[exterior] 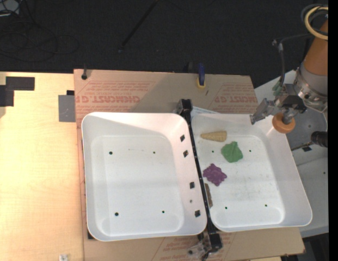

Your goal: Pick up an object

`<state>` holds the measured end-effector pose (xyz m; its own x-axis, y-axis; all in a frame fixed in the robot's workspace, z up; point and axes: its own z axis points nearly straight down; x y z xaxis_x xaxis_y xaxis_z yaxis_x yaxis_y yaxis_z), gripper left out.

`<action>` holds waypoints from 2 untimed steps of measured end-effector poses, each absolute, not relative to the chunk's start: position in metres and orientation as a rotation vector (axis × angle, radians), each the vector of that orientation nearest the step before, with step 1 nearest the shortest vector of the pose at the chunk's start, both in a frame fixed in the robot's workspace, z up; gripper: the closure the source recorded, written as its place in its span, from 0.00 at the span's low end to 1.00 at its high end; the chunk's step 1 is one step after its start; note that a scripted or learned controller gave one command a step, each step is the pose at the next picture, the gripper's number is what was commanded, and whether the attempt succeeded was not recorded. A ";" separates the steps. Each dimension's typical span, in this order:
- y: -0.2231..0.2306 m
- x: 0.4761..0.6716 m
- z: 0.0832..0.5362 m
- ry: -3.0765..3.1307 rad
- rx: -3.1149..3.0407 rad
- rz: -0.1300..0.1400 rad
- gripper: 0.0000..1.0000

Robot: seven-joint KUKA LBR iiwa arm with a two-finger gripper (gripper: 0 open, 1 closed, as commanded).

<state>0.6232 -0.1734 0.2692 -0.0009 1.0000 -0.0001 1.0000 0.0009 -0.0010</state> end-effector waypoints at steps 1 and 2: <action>-0.143 0.612 0.101 -2.211 -2.208 0.014 0.00; -0.147 0.616 0.121 -2.218 -2.223 0.003 1.00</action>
